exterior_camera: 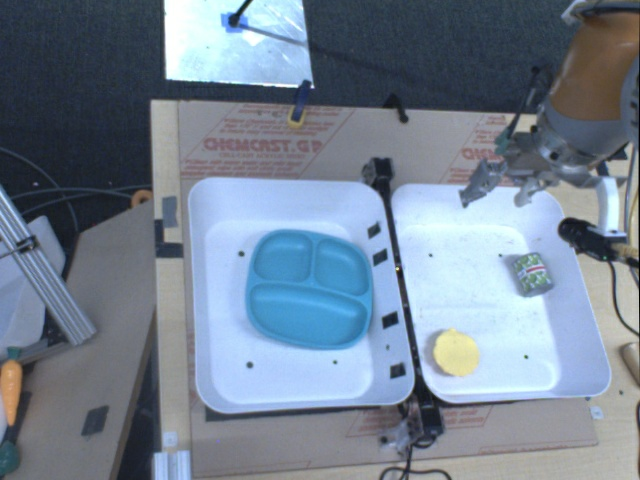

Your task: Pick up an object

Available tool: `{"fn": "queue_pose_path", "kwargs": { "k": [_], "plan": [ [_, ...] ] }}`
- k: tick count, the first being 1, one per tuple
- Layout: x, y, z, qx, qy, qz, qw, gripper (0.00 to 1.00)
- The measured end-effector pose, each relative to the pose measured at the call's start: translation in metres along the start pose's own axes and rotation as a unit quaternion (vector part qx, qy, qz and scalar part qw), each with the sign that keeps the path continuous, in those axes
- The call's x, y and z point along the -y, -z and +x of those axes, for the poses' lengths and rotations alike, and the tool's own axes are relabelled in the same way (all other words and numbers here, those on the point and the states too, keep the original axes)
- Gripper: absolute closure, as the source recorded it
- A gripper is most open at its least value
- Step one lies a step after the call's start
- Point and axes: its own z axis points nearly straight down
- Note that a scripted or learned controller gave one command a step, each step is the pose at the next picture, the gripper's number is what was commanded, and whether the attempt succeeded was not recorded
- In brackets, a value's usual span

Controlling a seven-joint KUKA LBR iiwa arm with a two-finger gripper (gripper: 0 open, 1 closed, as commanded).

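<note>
A small green-and-white packet [531, 273] lies in the right bin [470, 238], toward its right side. A round yellow piece [456, 352] rests near that bin's front edge. My gripper [497, 188] hangs above the right bin's far rim, up and left of the packet. Its two fingers [474, 186] are spread apart, and nothing is between them.
A blue divided plate [308, 287] lies in the middle of the left bin [225, 258]. A black hinge strip [388, 268] runs between the two bins. A shiny metal sheet [238, 26] sits beyond the bench, and cables trail at the right edge.
</note>
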Motion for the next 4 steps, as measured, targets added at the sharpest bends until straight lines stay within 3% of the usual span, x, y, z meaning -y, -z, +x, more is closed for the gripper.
{"fn": "queue_pose_path", "kwargs": {
  "k": [1, 2, 3, 4],
  "plan": [
    [0.034, -0.13, -0.038, 0.0, -0.003, 0.006, 1.0, 0.0],
    [0.121, -0.172, -0.035, -0.001, -0.003, 0.004, 1.0, 0.0],
    [0.122, -0.064, 0.031, -0.001, 0.003, -0.004, 1.0, 0.0],
    [0.136, 0.09, 0.085, -0.001, 0.005, -0.01, 0.9999, 0.0]
  ]
}}
